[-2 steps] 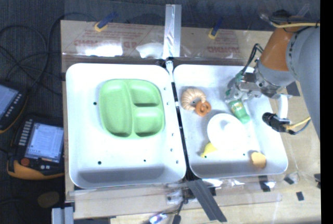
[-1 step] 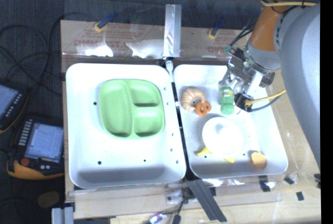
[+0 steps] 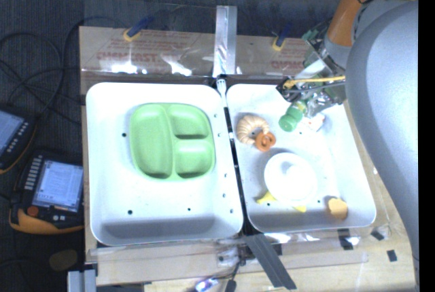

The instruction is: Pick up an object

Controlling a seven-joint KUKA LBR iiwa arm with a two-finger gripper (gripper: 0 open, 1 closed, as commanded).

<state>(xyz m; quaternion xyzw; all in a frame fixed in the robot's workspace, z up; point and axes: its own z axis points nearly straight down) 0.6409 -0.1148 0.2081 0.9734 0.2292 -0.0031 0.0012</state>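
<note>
My gripper hangs over the back right corner of the right bin, below the arm's orange band. A small green bottle-like object lies just under and in front of it; I cannot see whether they touch. Also in this bin are a tan croissant-shaped toy, an orange ring, a round white bowl or lid, a yellow piece poking out from under it, and a small orange block.
The left bin holds a green divided plate. A metal divider post stands at the back between the bins. The grey arm body covers the right side. A small white scrap lies beside the green object.
</note>
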